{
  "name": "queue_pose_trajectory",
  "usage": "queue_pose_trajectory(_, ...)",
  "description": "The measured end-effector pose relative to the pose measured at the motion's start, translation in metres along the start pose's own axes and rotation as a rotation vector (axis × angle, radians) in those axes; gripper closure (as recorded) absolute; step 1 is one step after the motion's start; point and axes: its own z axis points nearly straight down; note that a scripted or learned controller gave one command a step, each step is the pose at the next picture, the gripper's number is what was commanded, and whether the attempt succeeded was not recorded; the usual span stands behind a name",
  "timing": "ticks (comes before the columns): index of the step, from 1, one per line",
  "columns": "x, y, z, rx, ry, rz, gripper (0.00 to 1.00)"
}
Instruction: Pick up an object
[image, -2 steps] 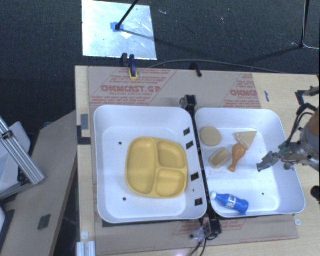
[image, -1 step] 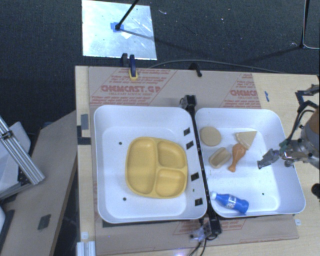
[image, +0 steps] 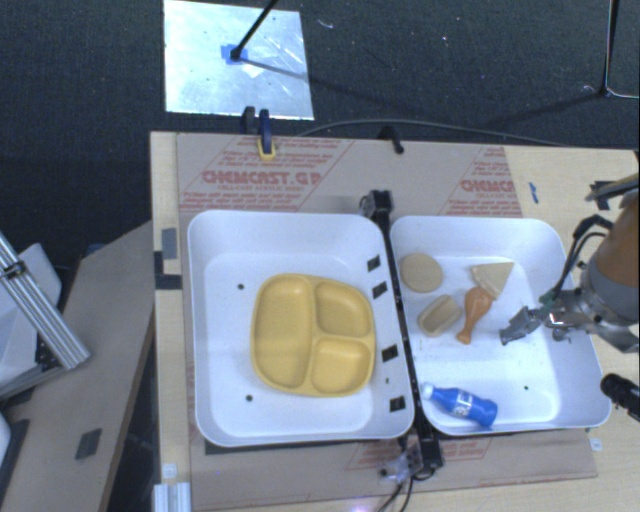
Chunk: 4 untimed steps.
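Note:
In the right bin (image: 540, 240) lie a round tan biscuit (image: 421, 271), a pale wedge-shaped piece (image: 492, 276), an orange drumstick (image: 473, 313), an oval tan piece (image: 438, 315) and a blue bottle (image: 462, 403) on its side near the front left corner. My gripper (image: 537, 328) hangs over the right part of this bin, right of the drumstick and apart from it. Its two fingers stand open with nothing between them.
The left bin (image: 230, 250) holds a yellow divided plate (image: 313, 333). A black divider with clips (image: 392, 330) runs between the bins. The arm's wrist (image: 612, 290) comes in over the right bin's right wall.

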Motion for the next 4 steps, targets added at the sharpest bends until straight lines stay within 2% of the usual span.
queue_pose_trajectory(1, -0.005, -0.008, 0.048, 0.000, 0.000, 0.001, 0.00)
queue_pose_trajectory(2, -0.005, -0.008, 0.069, -0.001, 0.000, 0.000, 0.00)
queue_pose_trajectory(3, -0.005, -0.006, 0.058, -0.005, -0.002, 0.000, 1.00)
queue_pose_trajectory(4, 0.001, -0.005, -0.005, -0.009, -0.003, -0.003, 1.00)
